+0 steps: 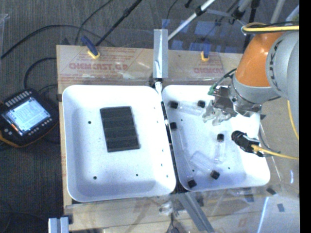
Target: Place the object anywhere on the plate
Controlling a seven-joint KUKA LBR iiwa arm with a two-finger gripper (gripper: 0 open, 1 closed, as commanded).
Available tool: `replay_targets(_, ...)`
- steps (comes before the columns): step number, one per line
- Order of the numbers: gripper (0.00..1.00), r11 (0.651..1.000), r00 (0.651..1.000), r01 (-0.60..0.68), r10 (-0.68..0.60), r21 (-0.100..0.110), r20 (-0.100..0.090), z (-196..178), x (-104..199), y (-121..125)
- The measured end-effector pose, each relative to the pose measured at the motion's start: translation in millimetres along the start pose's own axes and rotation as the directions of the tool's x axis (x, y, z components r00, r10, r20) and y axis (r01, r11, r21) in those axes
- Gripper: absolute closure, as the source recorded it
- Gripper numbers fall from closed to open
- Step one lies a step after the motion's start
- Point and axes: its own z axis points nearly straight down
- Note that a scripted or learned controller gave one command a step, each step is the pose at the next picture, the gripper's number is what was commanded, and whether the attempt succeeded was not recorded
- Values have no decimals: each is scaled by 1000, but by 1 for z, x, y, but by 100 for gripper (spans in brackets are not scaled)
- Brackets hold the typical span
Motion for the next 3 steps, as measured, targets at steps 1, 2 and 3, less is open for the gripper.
replay_targets(1, 100, 991, 991, 137, -137, -1, -2, 27, 80, 21)
replay_targets(2, 100, 966, 966, 258, -258, -4, 1, -108, 146, 31)
replay_targets(3, 100, 955, 955, 297, -297, -4, 2, -218, 195, -19)
